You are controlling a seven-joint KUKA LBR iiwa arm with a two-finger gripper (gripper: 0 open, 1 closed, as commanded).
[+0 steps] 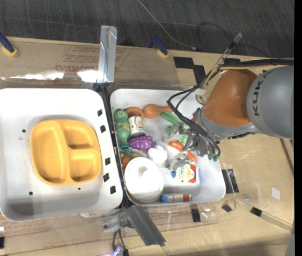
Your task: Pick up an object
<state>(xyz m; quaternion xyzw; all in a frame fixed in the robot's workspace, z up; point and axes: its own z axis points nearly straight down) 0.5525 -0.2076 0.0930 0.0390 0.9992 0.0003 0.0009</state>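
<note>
Your gripper (185, 152) sits low among the toys (140, 142) in the right bin (215, 188); I cannot tell its state, so lift slowly

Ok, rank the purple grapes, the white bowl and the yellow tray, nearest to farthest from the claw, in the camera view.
From the claw, in the right bin:
1. Purple grapes, just to its left, same bin.
2. White bowl, at that bin's lower left corner.
3. Yellow tray, across in the left bin.

A tray (65, 151) lies in the left bin (7, 143). The right bin (215, 180) holds a bowl (143, 179) near-left, grapes (141, 142) behind it, and a carton (186, 173) to the bowl's right.
</note>
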